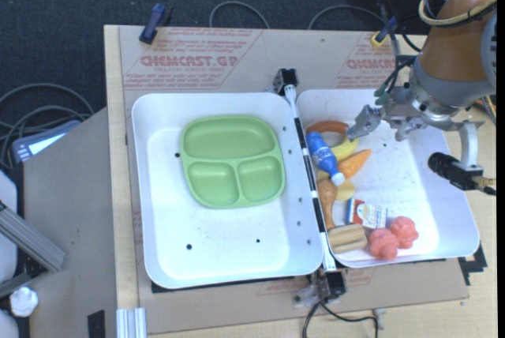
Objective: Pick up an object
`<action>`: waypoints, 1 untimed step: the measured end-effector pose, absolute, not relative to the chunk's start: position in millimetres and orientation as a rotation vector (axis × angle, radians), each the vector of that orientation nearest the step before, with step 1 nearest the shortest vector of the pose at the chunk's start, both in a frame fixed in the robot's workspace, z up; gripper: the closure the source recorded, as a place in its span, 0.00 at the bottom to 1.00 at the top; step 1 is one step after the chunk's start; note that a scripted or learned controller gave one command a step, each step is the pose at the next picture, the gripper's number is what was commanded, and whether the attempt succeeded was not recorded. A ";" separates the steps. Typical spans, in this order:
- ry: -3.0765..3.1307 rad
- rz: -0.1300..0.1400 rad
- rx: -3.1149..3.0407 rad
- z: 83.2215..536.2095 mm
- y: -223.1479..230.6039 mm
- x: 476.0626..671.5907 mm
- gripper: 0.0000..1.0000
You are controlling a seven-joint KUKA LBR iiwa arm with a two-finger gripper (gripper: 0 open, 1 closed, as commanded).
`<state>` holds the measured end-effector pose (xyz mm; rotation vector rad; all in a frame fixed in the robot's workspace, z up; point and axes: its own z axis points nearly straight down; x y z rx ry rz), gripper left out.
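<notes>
The gripper (384, 119) hangs over the far part of the right bin (442, 194), its jaws spread apart with nothing between them. One grey finger (365, 123) reaches left toward the cluster of objects; the other sits to its right, over bare bin floor.

Nearest the jaws lie a yellow piece (344, 149), an orange carrot (355, 163) and a blue bottle (323, 157) with a white cap. All three touch or overlap against the left wall of the bin.

Likely faults, judged from this layout:
- Crowding. A descent onto the carrot may land one finger on the yellow piece or the bottle, so the jaws close on two items or on none.
- Wall proximity. The left finger has little room beside the divider between the bins.
- Rolling. The bottle is round and may slip sideways out of a closing grip.

Orientation: the carrot's long axis runs diagonally, its thick end far-right and its narrow end near-left. The bottle's axis runs from far-left to near-right, cap toward the near side.

Farther out, a red lumpy toy (392, 236) and a tan roll (347, 237) lie at the near edge. The left bin (158, 194) holds a green divided plate (233, 159). Both bins rest on the tabletop (118, 170).
</notes>
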<state>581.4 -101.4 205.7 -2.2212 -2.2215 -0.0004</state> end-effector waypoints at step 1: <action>-2.220 0.001 -2.222 84.4 -129.7 587.3 0.00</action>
